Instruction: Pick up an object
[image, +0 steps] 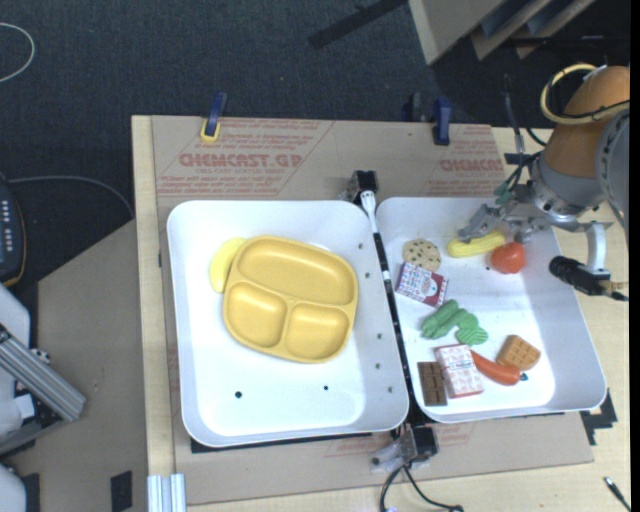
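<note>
Yellow plastic banana (476, 244) lies near the far edge of the right white bin (570, 330), just beside a red toy tomato (508, 258). The hand (497, 222) hangs right over the banana's far side; whether it is spread or pinching, I cannot tell. A round speckled cookie (422, 253) sits to the banana's left. In the left white bin (190, 300), a yellow three-compartment plastic tray (290, 298) rests near the centre.
</note>
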